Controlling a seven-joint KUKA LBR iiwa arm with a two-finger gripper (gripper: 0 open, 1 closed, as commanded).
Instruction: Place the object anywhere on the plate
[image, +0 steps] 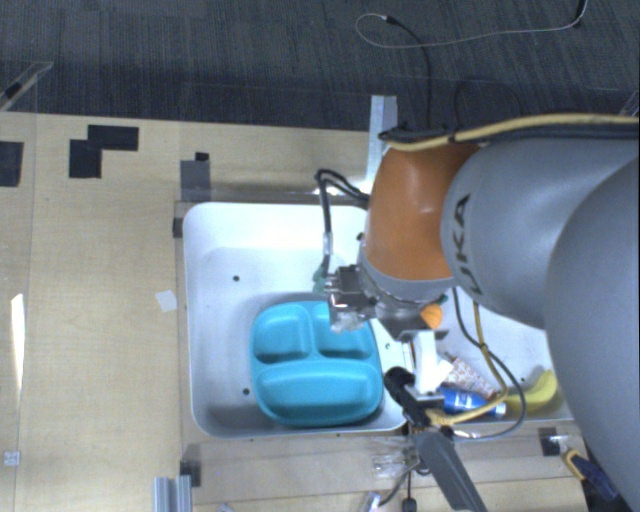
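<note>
Honestly, gripper (345, 303) sat above the right edge of the blue plate (300, 390); couldn't tell if clenched or released; best bet was lowering inward before letting go.

The scene is recorded by a single camera fixed above the pale wooden bench (90, 300), looking down at a slant, so that the bench's far edge is seen toward the top of the frame. The shallow white bin (215, 290) holding the blue compartmented plastic plate (315, 375) is framed near the centre. The grey, orange-banded robot arm (540, 230), entering from the right, is seen large and close to the lens.
</note>
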